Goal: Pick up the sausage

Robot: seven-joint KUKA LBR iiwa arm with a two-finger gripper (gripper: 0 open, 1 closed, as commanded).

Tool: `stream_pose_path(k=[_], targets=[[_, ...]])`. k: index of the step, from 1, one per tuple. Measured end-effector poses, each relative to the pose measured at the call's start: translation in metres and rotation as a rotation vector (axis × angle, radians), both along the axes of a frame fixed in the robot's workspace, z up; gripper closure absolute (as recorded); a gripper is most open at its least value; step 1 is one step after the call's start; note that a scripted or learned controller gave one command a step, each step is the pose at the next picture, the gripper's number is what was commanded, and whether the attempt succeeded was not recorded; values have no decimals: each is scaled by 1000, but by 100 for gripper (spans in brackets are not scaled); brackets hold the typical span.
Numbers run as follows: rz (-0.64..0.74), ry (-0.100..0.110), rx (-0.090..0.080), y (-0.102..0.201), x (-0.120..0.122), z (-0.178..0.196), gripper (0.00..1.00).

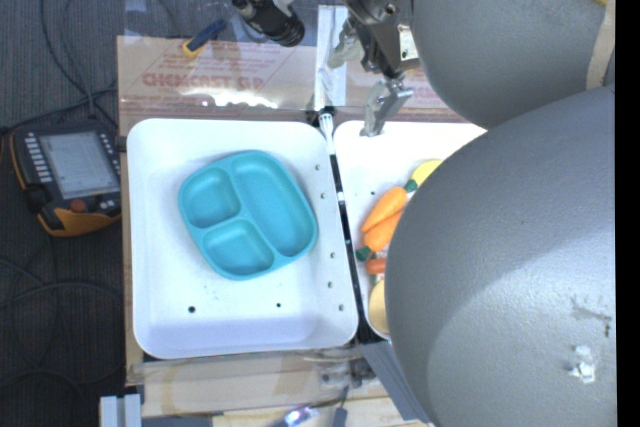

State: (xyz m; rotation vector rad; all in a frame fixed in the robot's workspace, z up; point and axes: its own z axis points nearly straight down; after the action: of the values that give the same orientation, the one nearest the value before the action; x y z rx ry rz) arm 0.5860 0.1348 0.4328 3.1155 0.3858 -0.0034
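Note:
My gripper [358, 90] hangs over the back rim of the right bin [350, 155], near the divider between the two bins. Its fingers [378, 107] stand apart, open, with nothing between them. The grey arm hides most of the right bin. Along the bin's visible left strip lies an orange carrot [385, 213], and a small reddish-brown piece [373, 265] peeks out just below it. I cannot tell whether that piece is the sausage.
A yellow item [425, 171] lies behind the carrot and a pale yellow one [376, 305] in front of it. The left bin [150, 245] holds a blue divided plate [248, 212]. Cardboard [200, 80] and cables lie behind the bins, and a pendant [65, 170] sits at far left.

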Motion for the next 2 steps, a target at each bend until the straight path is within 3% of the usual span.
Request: stream_pose_path(k=[1, 2], targets=[[2, 3, -1, 53, -27, -173, 0], [-32, 1, 0, 79, 22, -141, 0]])
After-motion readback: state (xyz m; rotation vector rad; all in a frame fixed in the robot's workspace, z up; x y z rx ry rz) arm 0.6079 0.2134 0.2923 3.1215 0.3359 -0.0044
